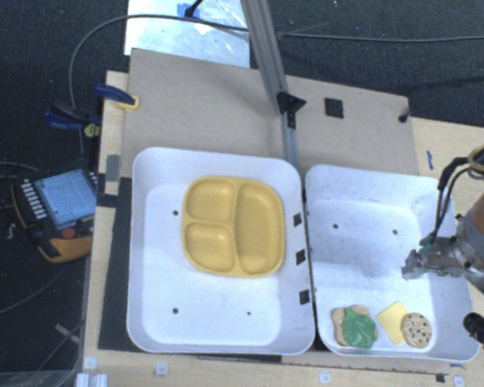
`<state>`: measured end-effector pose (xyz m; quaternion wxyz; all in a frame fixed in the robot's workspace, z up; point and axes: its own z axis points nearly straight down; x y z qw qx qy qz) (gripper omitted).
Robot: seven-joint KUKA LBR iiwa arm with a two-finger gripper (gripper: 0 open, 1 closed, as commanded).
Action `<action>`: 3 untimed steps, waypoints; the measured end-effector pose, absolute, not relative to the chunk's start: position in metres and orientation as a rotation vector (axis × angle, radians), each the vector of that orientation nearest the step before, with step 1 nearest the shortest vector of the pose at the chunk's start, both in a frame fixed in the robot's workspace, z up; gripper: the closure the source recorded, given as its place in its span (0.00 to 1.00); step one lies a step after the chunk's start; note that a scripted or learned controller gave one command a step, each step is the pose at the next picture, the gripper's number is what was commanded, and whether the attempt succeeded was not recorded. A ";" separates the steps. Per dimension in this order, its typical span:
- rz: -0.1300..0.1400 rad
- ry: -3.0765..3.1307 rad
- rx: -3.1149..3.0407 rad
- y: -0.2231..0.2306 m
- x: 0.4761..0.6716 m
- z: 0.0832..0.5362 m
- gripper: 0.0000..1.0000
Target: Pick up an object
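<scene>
Three small food pieces lie below the gripper (pixel 416 267) in the right bin (pixel 369 220): a cookie (pixel 417 330) nearest, almost straight under it, a yellow wedge (pixel 391 320) beside, a green piece (pixel 357 327) leftmost. Finger state: cannot tell; nothing visibly held.
</scene>
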<state>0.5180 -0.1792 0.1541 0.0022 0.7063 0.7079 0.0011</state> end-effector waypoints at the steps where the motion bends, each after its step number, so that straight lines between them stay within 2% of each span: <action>1: 0.006 2.221 2.211 -0.182 0.517 0.218 1.00; 2: 0.005 2.221 2.211 -0.191 0.516 0.267 1.00; 3: 0.003 2.233 2.210 -0.129 0.514 0.263 1.00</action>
